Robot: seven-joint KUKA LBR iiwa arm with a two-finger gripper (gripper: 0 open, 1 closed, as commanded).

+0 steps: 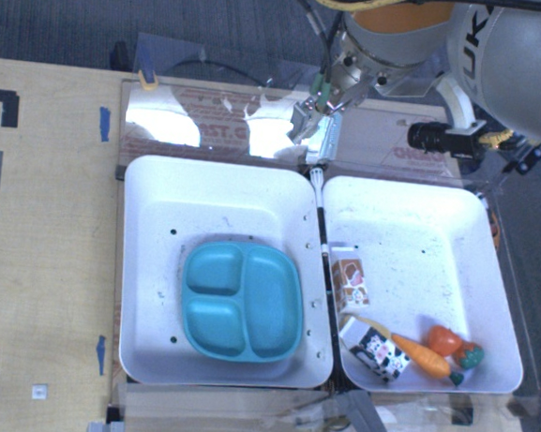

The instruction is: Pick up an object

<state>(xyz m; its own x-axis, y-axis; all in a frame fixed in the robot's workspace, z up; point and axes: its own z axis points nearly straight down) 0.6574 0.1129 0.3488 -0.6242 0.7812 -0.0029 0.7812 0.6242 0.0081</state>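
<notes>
My gripper [317,130] hangs high over the far rim where the two bins meet, its fingers open with nothing between them. The right bin [420,223] holds several small things near its front: a brown-patterned packet [348,281], a black-and-white box [381,354], an orange carrot [418,353], a red tomato [443,339] and a small red and green piece [470,355]. All of them lie well below and in front of the gripper. In the left bin [216,196] a blue divided plate [242,302] lies flat.
Behind the bins stands a shiny panel [204,120] with glare on it. A black fitting [442,138] juts from the arm over the right bin's far edge. The wooden bench [38,237] stretches away on the left.
</notes>
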